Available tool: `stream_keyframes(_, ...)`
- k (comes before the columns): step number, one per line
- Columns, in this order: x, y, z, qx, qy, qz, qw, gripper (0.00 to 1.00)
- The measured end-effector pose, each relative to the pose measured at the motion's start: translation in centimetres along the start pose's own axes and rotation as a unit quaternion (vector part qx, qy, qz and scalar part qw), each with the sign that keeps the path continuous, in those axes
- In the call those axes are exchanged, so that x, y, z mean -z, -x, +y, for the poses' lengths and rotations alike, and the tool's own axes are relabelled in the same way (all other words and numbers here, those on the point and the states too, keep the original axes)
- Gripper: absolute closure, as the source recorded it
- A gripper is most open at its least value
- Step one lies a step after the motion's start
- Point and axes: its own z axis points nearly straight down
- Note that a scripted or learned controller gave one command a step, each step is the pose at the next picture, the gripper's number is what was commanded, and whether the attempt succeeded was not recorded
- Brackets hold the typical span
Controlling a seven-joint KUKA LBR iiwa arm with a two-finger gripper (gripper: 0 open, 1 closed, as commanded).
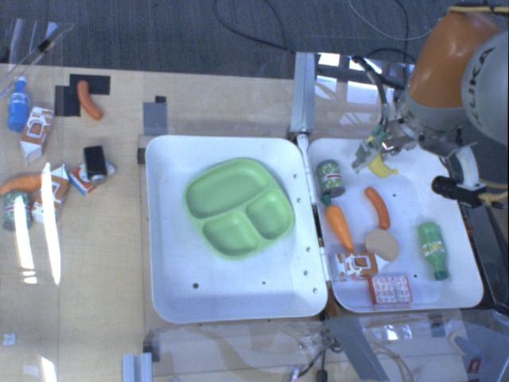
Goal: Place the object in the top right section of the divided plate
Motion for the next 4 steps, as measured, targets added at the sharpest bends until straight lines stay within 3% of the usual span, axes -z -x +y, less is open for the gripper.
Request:
stream_keyframes(1, 0.1, -9.2, -3.2, 0.020, -0.001, 0.001, 0.9998, 1.00)
stream_keyframes(2, 4.5, -17.8, -2.9, -0.121, 0.000, 0.001, 0.9926, 1.00)
stream_keyframes(3, 1.9, -26.2, -4.0, -0.139, -0.003, 0.001, 0.9903, 1.00)
stream_keyframes(4, 2.7, -24.1, 0.8, -0.102, -0.002, 0.001, 0.9948, 1.00)
